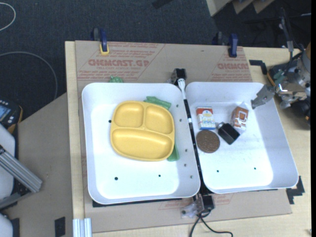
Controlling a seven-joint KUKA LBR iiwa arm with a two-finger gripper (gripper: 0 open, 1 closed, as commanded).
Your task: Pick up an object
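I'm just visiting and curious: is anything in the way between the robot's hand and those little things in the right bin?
Nothing visible blocks it. The hand sits at the right bin's upper right rim; bare white floor separates it from the orange-and-white carton, the nearest item.

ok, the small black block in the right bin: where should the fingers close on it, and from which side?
Probably from straight above, closing across the short width of the black block. It lies flat and skewed, close to the brown disc and the orange carton, so its long flanks look most open.

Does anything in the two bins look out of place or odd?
A green object lies mostly hidden under the yellow divided plate in the left bin, peeking out at its top and lower right edges. Nothing looks spilled or damaged.
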